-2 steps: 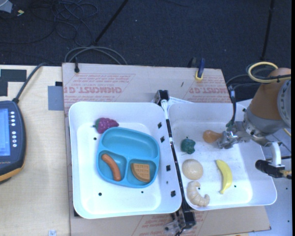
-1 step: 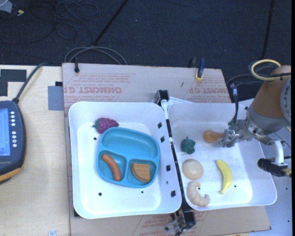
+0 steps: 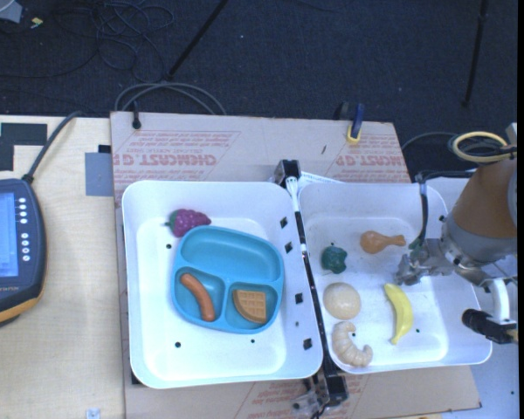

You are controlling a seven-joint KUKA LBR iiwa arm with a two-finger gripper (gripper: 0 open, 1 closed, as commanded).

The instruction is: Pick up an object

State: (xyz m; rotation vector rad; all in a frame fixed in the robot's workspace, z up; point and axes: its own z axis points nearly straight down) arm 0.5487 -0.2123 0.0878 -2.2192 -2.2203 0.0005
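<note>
Hand (image 3: pixel 408 270) just above banana (image 3: pixel 400 312)

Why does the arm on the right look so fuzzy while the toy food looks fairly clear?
In the camera view, the arm reads soft and smeared, and the gripper is a dim blur beside the banana; the blue tray, sausage and waffle stay sharper. Light is even, the white bins look slightly washed out, the floor behind is dark.
</note>
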